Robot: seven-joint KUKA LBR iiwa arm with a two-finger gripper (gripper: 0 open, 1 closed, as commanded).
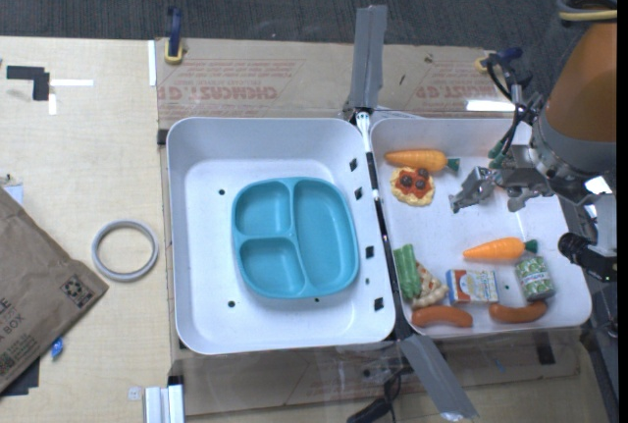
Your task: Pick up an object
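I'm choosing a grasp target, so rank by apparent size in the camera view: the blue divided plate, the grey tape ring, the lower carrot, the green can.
1. Blue divided plate
2. Grey tape ring
3. Lower carrot
4. Green can

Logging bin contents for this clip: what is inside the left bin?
Inside the left bin lies a teal divided plate, flat on the floor, its three compartments bare. Whatever bin floor sits under the plate is covered and cannot be checked.

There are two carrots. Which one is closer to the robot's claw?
The lower carrot, beside the green can. It lies just below the gripper; the other carrot sits at the bin's far-left corner.
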